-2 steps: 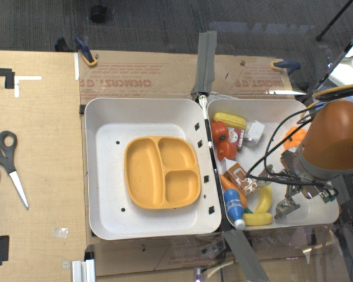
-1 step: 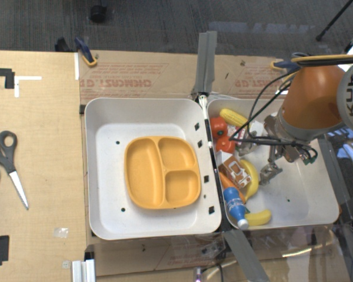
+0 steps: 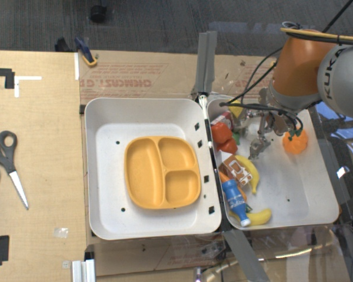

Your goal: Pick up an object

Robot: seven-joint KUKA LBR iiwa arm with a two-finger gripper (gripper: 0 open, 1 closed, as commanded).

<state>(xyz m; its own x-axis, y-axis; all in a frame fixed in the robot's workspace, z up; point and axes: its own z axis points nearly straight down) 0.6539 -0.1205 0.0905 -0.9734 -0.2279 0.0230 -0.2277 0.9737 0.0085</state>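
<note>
A small yellow banana (image 3: 258, 217) lies at the right bin's (image 3: 306, 207) near edge, beside a blue bottle (image 3: 233, 197). Farther back, the gripper (image 3: 260, 147) hangs over the bin floor, fingers slightly apart and holding nothing. An orange fruit (image 3: 295, 141) sits just beside it. The left bin (image 3: 100, 175) holds a yellow divided plate (image 3: 163, 172).
</note>
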